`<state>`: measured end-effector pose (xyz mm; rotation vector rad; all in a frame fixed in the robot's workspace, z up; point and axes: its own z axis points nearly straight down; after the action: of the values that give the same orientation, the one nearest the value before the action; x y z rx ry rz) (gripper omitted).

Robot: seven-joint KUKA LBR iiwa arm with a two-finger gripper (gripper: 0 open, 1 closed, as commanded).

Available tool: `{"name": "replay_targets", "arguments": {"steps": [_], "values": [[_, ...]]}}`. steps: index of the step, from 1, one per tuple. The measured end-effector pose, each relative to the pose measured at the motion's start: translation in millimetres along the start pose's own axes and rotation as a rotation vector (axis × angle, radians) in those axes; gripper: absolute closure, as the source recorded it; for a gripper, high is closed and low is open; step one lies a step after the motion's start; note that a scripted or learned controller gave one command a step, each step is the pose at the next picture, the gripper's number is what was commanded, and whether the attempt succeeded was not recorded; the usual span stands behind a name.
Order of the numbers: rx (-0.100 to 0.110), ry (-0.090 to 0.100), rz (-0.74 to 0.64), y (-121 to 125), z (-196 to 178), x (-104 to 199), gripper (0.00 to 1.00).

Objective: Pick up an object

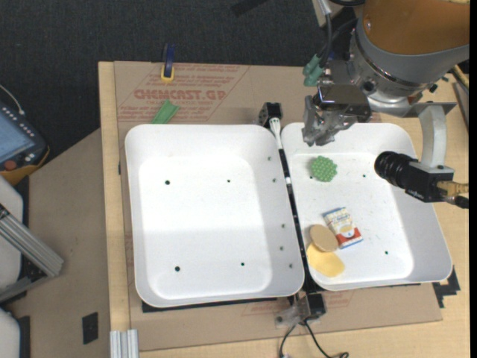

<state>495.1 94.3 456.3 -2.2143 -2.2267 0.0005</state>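
Note:
My gripper [319, 136] hangs over the far left part of the right bin [417, 267], its dark fingers pointing down with nothing visible between them. Just below the fingertips a green bumpy ball [323, 168] lies on the bin floor, apart from them. Nearer the front of the same bin sit a small white, blue and red packet [343, 226], a tan round disc [322, 238] and a yellow round piece [326, 263], bunched close together.
The left bin [201, 274] stands beside the right one on a cardboard sheet [194, 88]. A black cylindrical part [402, 172] of the arm overhangs the right bin's right side. A green clip [165, 112] and a yellow-blue clamp [168, 66] lie on the cardboard behind.

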Motion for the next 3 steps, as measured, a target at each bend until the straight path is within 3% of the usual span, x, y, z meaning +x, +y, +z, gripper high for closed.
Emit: {"name": "replay_targets", "arguments": {"steps": [1, 2, 3], "values": [[0.004, -0.001, 0.002, -5, 20, 33, 1.00], [0.008, -0.003, 0.009, -17, 86, 8, 1.00], [-0.006, -0.001, 0.010, -15, 64, -28, 1.00]]}}
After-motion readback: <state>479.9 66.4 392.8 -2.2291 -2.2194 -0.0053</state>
